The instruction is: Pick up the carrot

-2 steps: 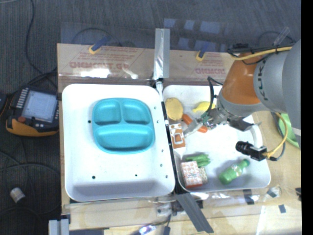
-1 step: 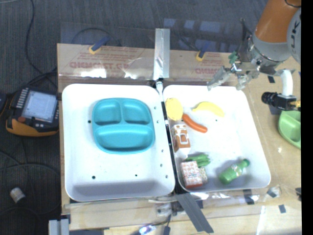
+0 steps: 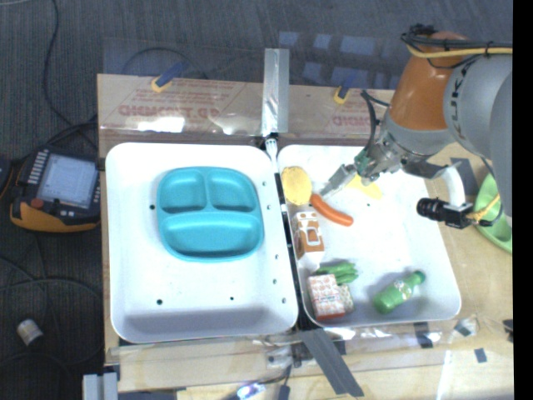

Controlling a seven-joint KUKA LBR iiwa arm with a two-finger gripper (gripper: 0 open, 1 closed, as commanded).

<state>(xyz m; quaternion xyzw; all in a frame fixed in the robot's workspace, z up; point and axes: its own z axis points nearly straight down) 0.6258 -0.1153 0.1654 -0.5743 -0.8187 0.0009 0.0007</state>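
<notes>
Carrot (image 3: 332,213), one only, lies on the right bin's (image 3: 416,248) floor near its left wall, long axis slanting toward that bin's far left corner. Just beyond its upper end hangs the tool (image 3: 346,176), whose spread cannot be told.

From here I can't tell how the gripper (image 3: 333,182) is set; its tip is small and blurred just above the carrot (image 3: 331,209). The arm (image 3: 454,90) behind it runs off the right edge. Right of the jaws, a green thing (image 3: 493,215) is cut by that edge. Below them, the boxed items' (image 3: 326,297) labels are unreadably small.
</notes>
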